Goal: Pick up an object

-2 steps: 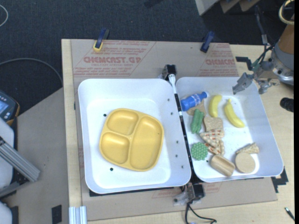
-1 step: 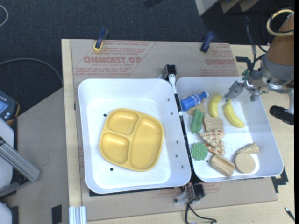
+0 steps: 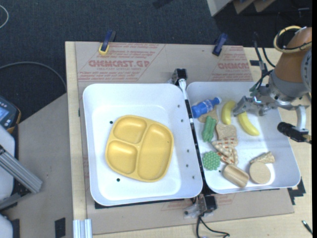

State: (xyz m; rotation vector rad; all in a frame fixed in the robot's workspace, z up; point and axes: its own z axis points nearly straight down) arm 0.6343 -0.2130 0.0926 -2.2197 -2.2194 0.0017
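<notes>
Camera view: my gripper (image 3: pixel 250 104) hangs over the far part of the right bin (image 3: pixel 287 170), just above the bananas (image 3: pixel 246 123). My fingers look spread, with nothing between them. One banana lies right under my fingertips; a second, paler one (image 3: pixel 227 112) lies beside it. A blue bottle (image 3: pixel 203 106) rests near the divider, a green pickle (image 3: pixel 209 128) below it. Toast pieces (image 3: pixel 227 142), a green ball (image 3: pixel 211 160), a bread roll (image 3: pixel 235 175) and a round biscuit (image 3: pixel 260 172) fill the near part. The left bin (image 3: pixel 94 133) bears a yellow divided plate (image 3: pixel 139 147).
</notes>
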